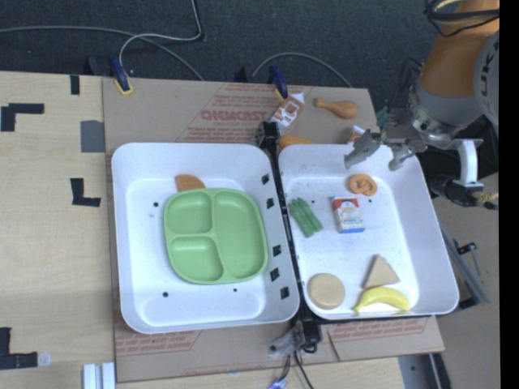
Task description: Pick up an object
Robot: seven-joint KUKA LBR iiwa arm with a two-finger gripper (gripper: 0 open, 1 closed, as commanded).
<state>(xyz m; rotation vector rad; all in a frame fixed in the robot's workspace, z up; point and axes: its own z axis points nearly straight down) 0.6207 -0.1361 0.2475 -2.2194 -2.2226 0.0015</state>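
My gripper [379,154] hangs over the far edge of the right bin [422,217], fingers spread apart with nothing between them. Just below it lies a small orange pretzel-like piece [362,185]. Further into the bin sit a small red and white carton [348,214], a green bean-like strip [306,216], a round tan cookie [326,290], a tan wedge [380,271] and a yellow banana [382,300].
The left bin [130,217] holds a green divided plate [216,235] with an orange piece [189,182] behind it. On the cardboard beyond the bins lie a tan drumstick-shaped toy [335,106] and a small wrapper [285,112]. Blue clamps and cables sit at the back.
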